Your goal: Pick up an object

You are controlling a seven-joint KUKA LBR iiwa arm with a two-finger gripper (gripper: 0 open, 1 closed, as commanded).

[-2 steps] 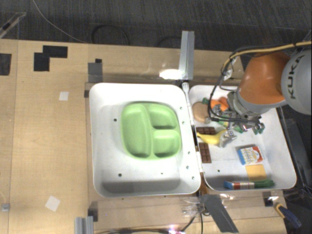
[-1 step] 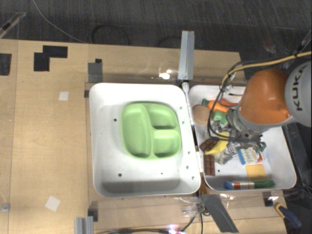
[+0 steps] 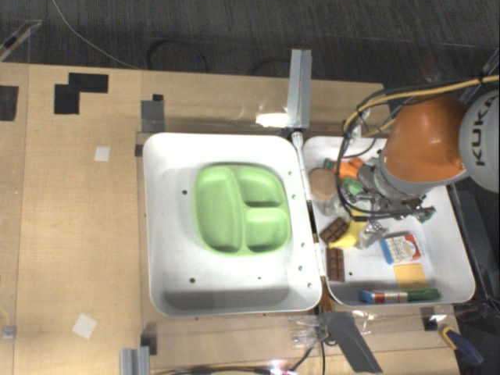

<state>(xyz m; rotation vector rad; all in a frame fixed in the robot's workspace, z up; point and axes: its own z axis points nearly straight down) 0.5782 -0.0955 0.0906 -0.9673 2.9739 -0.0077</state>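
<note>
1. A single fixed camera is mounted above the bench [image 3: 70, 233] and looks down at a slant.
2. The far side of the bench lies toward 12 o'clock, with dark floor [image 3: 234, 14] beyond it.
3. The left bin [image 3: 168, 287] sits near centre; the right bin [image 3: 461, 276] lies toward 3 o'clock.
4. The arm [image 3: 426, 143] enters from 3 o'clock.
5. The camera stands far enough back to take in both bins whole, with bare bench toward 9 o'clock.

a divided tray [image 3: 241, 208] sits in the bin at nine o'clock [image 3: 168, 287]; small items [image 3: 402, 248] crowd the bin at three o'clock [image 3: 461, 283].
</note>
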